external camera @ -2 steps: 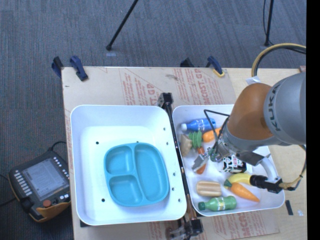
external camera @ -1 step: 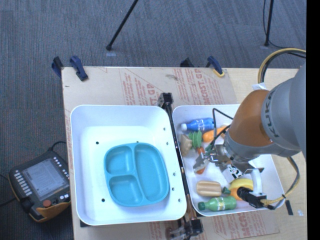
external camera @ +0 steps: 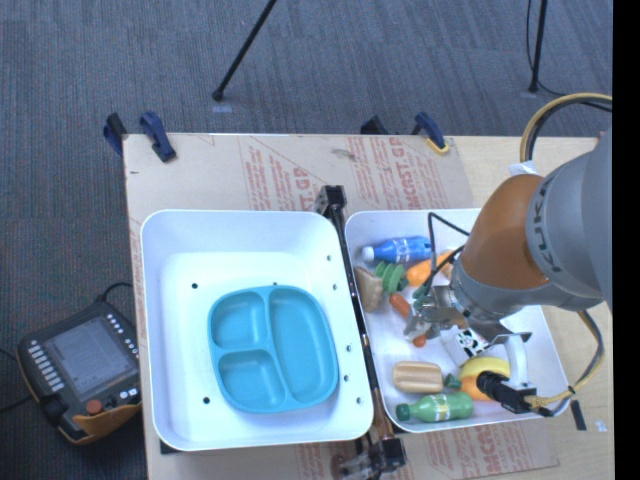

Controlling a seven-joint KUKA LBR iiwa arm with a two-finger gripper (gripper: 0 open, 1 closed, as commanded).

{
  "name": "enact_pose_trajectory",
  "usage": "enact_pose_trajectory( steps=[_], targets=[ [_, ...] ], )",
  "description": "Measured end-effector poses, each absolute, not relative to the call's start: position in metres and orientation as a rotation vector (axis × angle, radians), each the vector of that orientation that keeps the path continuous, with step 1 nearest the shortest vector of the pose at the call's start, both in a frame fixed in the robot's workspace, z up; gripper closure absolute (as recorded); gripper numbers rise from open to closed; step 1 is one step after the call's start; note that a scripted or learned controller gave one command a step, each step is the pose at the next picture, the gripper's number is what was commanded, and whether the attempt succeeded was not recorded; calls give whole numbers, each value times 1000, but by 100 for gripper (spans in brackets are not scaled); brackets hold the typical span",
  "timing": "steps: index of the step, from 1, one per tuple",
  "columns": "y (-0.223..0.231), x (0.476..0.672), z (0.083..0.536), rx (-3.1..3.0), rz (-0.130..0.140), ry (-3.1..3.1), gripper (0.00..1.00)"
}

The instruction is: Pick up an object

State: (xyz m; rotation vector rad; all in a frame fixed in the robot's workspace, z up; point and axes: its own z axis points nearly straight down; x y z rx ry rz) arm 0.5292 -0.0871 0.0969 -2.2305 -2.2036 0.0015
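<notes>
Judging from this one moment, you are still in the reach stage: nothing shows lifted clear, so the pick is not yet done. The gripper sits low inside the right bin, among the toy clutter, just beside an orange carrot-like piece. Whether the jaws are spread or pressed together you cannot tell, since the wrist hides most of them, and no object shows between them.

The candidates all lie in that right bin: a blue bottle toward its far side, a bread-coloured roll and a green bottle at its near edge, a yellow banana-like piece beside them. What is left, as you would judge it, is to close on one piece and raise it.

Left of the right bin, the other white bin holds a blue divided plate. Both bins rest on a plywood worktop with blue clamps at its far edge. Beyond is grey carpet, and a pendant controller lies on it, well left of the bins.
</notes>
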Motion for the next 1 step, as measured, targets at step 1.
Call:
enact_pose_trajectory(
  steps=[1],
  targets=[
    [-34, 573, 218, -2201, -2, -2242, 100]
  ],
)
